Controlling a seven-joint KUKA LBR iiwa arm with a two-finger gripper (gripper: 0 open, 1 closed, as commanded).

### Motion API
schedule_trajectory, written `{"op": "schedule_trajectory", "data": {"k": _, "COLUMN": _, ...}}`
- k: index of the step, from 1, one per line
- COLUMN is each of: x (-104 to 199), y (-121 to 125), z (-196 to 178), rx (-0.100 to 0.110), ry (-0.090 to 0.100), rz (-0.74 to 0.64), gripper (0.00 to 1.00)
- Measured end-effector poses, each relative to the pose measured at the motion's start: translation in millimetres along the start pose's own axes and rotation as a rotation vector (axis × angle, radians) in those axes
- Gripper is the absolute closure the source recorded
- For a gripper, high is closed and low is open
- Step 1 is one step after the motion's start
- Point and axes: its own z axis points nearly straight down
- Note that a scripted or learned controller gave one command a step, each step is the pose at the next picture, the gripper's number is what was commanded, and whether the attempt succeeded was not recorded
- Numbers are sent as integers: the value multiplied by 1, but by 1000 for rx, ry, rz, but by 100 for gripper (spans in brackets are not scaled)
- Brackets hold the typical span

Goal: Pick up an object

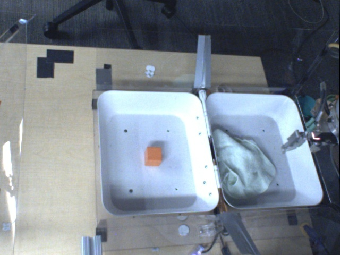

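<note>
Front strip of table (53,206), closest to the camera: small round fitting (183,229) just below the left bin's front rim, grey bracket (237,238) below the seam between the bins.

Orange cube (153,156) sits in the left bin (104,158), on the floor a bit left of centre, flat, touching nothing else, well apart from all four walls. Small dark dots mark the bin floor around it.

Right bin (314,182) touches the left bin along a shared seam. Pale crumpled cloth (242,164) lies in it, bunched against the seam side and the front wall, covering much of the left half of that floor.

Gripper (295,141) is at the right bin's right wall, over the rim, well apart from the cube and near but clear of the cloth. Nothing is seen in it. Can't tell whether it is apart or together; too small and partly cut off. The arm (325,134) enters at the right edge.

Behind the bins a grey upright bar (202,62) stands at the seam. Black tape marks (53,61) are on the table's far left. Beyond the table is dark carpet, with a chair base (111,4) and loose cables (308,7).
</note>
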Motion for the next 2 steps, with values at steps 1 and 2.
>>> {"op": "schedule_trajectory", "data": {"k": 1, "x": -13, "y": 33, "z": 114, "rx": 0, "ry": 0, "rz": -92, "gripper": 0}}
{"op": "schedule_trajectory", "data": {"k": 2, "x": -20, "y": 55, "z": 51, "rx": -3, "ry": -1, "rz": -35, "gripper": 0}}
